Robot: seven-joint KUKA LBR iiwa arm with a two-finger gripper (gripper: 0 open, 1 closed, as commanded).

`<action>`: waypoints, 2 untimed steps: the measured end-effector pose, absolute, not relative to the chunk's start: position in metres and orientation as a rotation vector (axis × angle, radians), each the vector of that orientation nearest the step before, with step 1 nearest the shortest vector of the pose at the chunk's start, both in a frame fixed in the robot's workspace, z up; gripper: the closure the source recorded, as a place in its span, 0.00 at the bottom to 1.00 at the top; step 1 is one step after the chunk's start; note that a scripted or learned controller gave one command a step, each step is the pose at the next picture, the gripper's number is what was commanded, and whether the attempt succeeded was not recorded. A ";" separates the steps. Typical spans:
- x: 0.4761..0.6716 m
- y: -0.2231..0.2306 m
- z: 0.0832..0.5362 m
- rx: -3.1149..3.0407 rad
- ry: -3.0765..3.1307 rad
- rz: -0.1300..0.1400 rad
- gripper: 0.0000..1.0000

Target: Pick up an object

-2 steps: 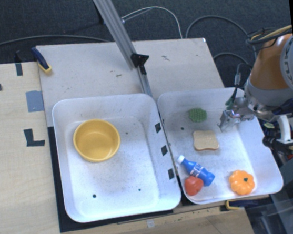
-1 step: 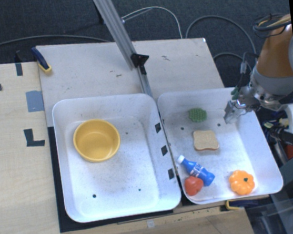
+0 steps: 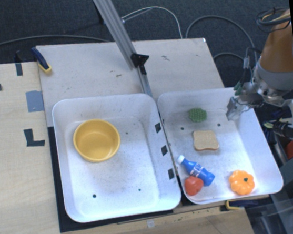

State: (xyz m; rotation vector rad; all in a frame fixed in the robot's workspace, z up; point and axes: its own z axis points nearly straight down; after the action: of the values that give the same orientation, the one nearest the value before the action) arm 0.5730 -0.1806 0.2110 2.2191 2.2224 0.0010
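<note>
The right bin [image 3: 255,143] holds a green knobbly piece [image 3: 197,115], a slice of toast [image 3: 205,140], a blue bottle with a white cap [image 3: 196,169], a red item [image 3: 193,186] and an orange pumpkin [image 3: 242,182]. My gripper [image 3: 234,108] hangs over the bin's upper right rim, right of the green piece and apart from it. Nothing shows between its fingers.
A yellow bowl [image 3: 97,140] sits in the left bin [image 3: 71,192]. A grey slanted pole [image 3: 117,27] reaches down to the bins' shared far edge. Cables [image 3: 199,25] lie on the dark floor behind the bench. A blue and yellow tool [image 3: 41,59] lies at the back left.
</note>
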 end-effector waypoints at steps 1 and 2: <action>0.568 -0.124 0.223 2.215 2.230 0.002 1.00; 0.549 -0.066 0.219 2.217 2.231 -0.002 1.00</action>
State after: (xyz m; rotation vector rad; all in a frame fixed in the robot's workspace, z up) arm 0.5494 -0.0657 0.2192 2.2171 2.2311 -0.0020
